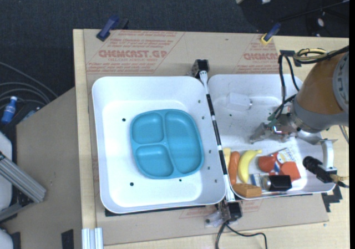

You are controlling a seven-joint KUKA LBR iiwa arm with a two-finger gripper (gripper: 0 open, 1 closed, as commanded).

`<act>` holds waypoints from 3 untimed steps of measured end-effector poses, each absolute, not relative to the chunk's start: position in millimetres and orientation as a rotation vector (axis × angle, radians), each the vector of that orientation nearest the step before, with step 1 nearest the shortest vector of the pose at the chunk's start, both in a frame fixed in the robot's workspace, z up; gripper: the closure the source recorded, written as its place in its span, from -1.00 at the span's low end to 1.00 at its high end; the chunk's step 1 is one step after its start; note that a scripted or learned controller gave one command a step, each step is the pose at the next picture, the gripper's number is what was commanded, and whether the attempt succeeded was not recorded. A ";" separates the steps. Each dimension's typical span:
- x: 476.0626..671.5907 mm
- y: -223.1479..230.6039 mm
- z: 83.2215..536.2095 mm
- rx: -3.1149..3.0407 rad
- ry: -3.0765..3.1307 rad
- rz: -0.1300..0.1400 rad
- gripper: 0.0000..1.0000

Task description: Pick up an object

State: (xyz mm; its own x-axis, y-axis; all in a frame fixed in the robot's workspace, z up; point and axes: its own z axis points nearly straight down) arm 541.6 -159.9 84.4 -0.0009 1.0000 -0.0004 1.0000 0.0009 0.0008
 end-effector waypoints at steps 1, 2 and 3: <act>542.0 -160.1 94.5 2.219 2.220 0.002 1.00; 541.9 -160.1 94.3 2.219 2.220 0.001 -1.00; 623.1 -173.7 84.9 2.221 2.224 -0.001 -1.00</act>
